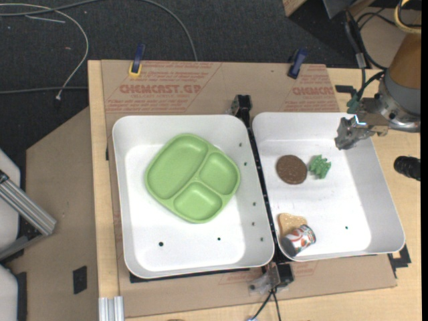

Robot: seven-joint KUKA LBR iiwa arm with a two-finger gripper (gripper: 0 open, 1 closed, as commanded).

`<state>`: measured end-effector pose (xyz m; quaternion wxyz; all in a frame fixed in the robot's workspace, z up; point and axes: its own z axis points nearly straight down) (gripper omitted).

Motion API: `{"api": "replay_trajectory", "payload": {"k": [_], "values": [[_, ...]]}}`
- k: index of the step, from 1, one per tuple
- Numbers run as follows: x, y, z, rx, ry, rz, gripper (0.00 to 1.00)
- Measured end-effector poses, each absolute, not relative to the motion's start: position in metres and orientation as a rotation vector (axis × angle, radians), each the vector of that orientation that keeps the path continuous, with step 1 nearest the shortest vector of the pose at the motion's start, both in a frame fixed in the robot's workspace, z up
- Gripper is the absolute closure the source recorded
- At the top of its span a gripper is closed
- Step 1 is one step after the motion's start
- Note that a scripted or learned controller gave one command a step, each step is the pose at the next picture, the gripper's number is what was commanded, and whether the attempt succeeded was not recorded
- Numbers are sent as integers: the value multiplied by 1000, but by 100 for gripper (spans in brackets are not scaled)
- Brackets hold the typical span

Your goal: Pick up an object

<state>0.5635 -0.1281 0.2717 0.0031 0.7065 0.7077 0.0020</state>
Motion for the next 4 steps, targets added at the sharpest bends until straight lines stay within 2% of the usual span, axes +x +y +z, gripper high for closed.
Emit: {"api": "replay_trajectory", "payload": {"k": [2, 3, 4], "values": [[598, -13, 265, 2213, 2229, 5, 100], [626, 33, 251, 2215, 2228, 3, 100], [631, 88, 227, 2218, 2231, -2, 100]]}}
